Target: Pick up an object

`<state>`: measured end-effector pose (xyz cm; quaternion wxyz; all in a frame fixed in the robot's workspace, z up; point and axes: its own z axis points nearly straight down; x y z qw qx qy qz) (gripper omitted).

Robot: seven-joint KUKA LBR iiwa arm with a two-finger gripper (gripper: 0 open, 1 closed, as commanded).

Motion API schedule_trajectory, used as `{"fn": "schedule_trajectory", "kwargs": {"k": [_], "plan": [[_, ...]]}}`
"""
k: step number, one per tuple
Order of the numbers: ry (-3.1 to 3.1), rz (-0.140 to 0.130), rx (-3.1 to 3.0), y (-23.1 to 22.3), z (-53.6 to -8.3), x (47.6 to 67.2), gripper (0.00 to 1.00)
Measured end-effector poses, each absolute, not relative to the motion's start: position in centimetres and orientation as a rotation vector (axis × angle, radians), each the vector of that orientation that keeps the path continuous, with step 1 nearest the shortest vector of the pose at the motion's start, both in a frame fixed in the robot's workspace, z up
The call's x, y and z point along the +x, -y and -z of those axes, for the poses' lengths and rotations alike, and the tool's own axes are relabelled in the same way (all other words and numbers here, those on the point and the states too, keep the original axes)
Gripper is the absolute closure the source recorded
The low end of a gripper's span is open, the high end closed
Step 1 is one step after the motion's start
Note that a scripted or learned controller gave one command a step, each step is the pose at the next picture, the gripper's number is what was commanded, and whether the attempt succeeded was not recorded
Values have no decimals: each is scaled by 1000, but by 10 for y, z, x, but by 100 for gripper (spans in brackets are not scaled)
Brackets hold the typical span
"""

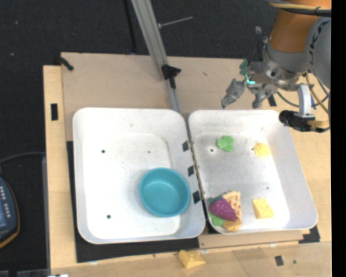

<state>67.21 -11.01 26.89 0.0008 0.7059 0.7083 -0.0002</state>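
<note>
My gripper (245,96) hangs above the far edge of the right bin (288,154), open, with nothing between its two fingers (230,94). Below it in that bin lie a small green piece (225,143) and a small yellow piece (261,149) near the far side. At the near side lie a purple grape bunch (222,208), a tan slice (233,201) touching it, and a yellow block (262,208). The left bin (104,137) holds a blue bowl (164,191).
A grey metal pole (153,39) slants down to the gap between the bins at the back. A yellow wedge (191,259) lies on the bench in front of the bins. A handheld device (0,212) sits at the far left.
</note>
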Motion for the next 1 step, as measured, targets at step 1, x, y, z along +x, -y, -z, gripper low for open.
{"fn": "schedule_trajectory", "kwargs": {"k": [1], "plan": [[-2224, 3, 2217, 104, -214, 674, 0]]}}
